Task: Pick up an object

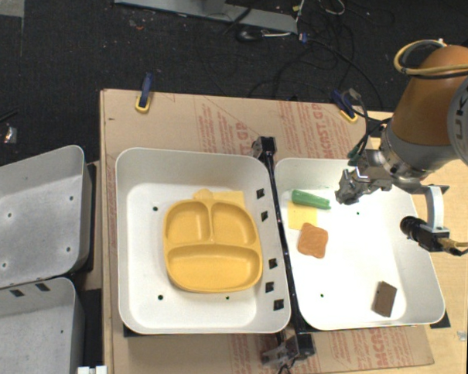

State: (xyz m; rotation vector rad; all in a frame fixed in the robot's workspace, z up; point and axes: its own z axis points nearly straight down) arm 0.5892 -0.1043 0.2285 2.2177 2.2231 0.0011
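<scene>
— Camera view from above the bench [191, 114]: what do you see in the two bins?

— The left bin [131, 240] carries a yellow divided tray [213, 247], and a pale yellow sheet [232, 198] shows from under its far edge. The right bin [417, 260] has four small things: a green stick [310, 199] near the far left corner, a pale yellow square [297, 217] just beside it, an orange piece [313, 241] touching the near corner of that square, and a brown block [384, 298] well apart, near the front right.

— And the hand?

— The hand [350, 189] is over the far part of the right bin, just to the right of the green stick. It looks dark and small from here; I cannot tell if it is spread or pressed together. I see nothing between its tips.
</scene>
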